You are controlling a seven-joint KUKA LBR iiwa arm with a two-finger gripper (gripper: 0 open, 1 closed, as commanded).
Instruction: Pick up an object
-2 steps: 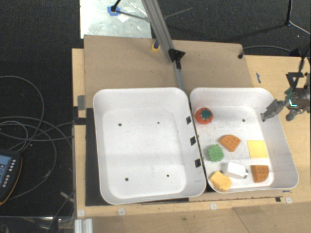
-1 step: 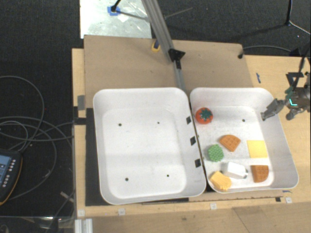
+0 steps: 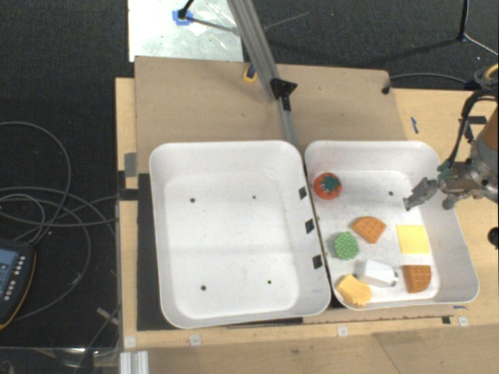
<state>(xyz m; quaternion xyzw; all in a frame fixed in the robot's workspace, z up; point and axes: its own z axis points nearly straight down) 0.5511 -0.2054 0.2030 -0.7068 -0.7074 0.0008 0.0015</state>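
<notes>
My claw [image 3: 427,194], jaw state indiscernible, hangs above the right white bin [image 3: 456,232] rim near the yellow square block [image 3: 413,239]; descending here risks striking the wall.

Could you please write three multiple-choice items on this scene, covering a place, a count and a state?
1. Which bin holds the objects?
A. the left bin
B. the right bin
C. both bins

2. How many objects lie in that bin?
A. three
B. six
C. nine

3. Where is the gripper?
A. over the right bin's right edge, holding nothing
B. pressed on the green round piece
C. over the left bin

Answers:
1 B: every object lies in the right bin.
2 B: red tomato, green round piece, orange waffle, yellow block, white piece, yellow wedge and orange square aside, count again: seven is not offered, so B is nearest.
3 A: the gripper hangs at that edge, nothing between its fingers.
</notes>
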